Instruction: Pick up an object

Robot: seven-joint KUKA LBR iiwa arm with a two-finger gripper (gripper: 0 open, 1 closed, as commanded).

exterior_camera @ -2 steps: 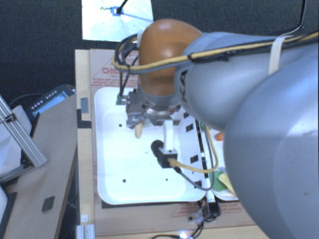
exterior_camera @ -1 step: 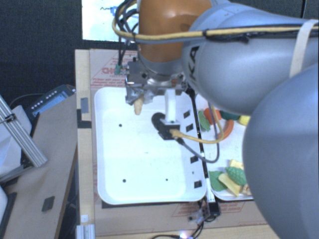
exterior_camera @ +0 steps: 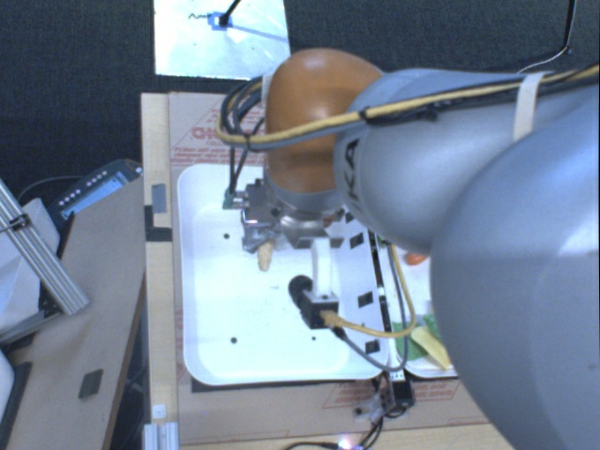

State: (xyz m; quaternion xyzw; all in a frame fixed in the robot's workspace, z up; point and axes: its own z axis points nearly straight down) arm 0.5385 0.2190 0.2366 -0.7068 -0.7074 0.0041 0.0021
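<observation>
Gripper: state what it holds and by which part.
Cannot be told. The gripper hangs over the left bin, and a small tan piece shows at its tip, but the arm hides whether that piece is gripped.

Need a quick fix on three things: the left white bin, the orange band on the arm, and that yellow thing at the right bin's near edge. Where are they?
left white bin (exterior_camera: pixel 211 279): camera view, bare floor left of centre.
orange band (exterior_camera: pixel 305 111): camera view, its rounded top face.
yellow thing (exterior_camera: pixel 429 347): camera view, middle of the visible strip.
</observation>
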